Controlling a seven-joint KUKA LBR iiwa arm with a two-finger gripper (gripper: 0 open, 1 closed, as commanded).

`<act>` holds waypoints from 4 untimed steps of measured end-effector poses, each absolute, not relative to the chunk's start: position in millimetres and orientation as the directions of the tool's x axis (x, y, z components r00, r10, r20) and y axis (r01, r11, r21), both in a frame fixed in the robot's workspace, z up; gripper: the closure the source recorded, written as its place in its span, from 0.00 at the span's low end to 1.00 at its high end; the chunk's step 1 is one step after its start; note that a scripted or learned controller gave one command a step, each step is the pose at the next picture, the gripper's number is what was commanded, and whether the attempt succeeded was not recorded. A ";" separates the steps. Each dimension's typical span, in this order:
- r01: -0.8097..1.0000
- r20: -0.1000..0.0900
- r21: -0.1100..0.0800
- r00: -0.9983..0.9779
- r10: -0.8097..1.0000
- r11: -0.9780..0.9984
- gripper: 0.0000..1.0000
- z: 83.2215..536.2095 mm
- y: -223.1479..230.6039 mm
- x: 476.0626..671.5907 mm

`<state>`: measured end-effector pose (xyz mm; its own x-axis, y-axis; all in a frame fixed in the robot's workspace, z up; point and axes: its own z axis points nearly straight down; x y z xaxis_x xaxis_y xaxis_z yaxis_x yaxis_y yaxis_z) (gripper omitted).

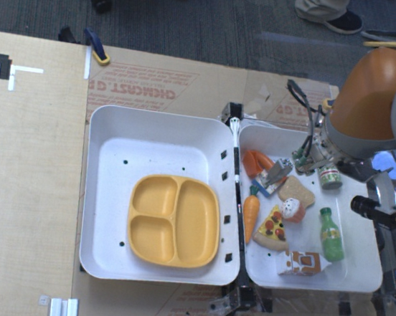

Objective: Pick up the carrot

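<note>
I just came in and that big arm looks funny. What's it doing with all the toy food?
The robot arm is reaching into the right bin, which is full of toy food. Its gripper sits low at the bin's upper left, near a red-orange piece. The carrot it should pick up lies by the bin's left wall, apart from the gripper. The left bin holds a yellow plate.

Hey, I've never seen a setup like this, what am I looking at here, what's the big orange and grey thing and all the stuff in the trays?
One camera looks down at a slant on a bench with two white bins. The grey and orange thing is a robot arm reaching in from the right; its hand sits low among toy foods in the right bin. There lie a carrot, a pizza slice, a green bottle and a small carton. The left bin holds a yellow divided plate. I cannot tell whether the hand grips anything.
</note>
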<state>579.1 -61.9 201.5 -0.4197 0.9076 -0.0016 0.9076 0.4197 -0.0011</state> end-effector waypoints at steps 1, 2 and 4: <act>0.897 -0.001 -0.002 -0.442 0.897 0.442 0.00 191.1 -22.5 534.0; 0.894 -0.001 -0.001 -0.448 0.894 0.448 0.00 191.5 -34.6 519.1; 1.000 -0.002 0.002 -0.024 1.000 0.024 0.00 192.0 -56.6 517.8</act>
